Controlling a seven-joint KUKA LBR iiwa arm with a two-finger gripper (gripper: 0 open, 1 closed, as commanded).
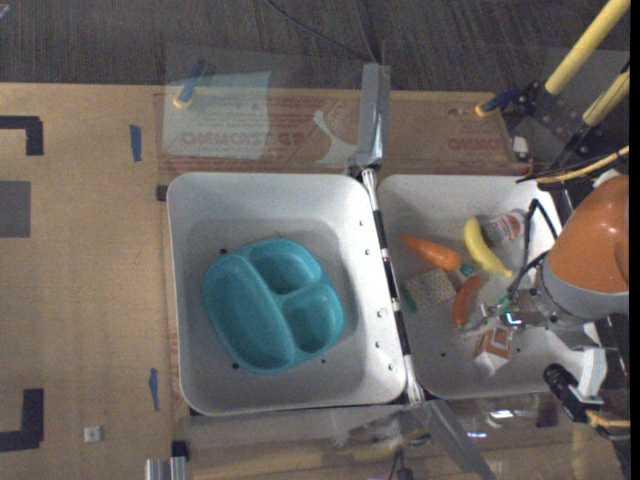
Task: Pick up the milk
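Milk, a small carton (pixel 494 346) with orange and white panels, lies in the right bin (pixel 440 200), near that bin's front edge and toward its right side. Printing on the carton is too small and blurred to read. Its long axis seems to run roughly from the bin's back toward its front, with the whiter end nearer the front, though the gripper partly covers it and the exact tilt is hard to judge.

The gripper (pixel 503 314) hangs just above the carton's back end, at the end of the grey arm with its orange band (pixel 596 243) coming in from the right of the bin. Whether the jaws are open or closed cannot be made out, nor whether they touch the carton.

Just left of the carton stands an orange-red oblong item (pixel 465 298), and left of that a small speckled packet (pixel 430 289). Behind the carton, toward the bin's back, lie a carrot (pixel 431 251), a banana (pixel 483 248), and a bottle (pixel 502 228) with a reddish label that is unreadable.

The left bin (pixel 200 208) holds a teal divided plate (pixel 272 303), well apart from the carton. Behind both bins lies a flat cardboard sheet (pixel 420 133) with reddish lettering, upside down and not legible.
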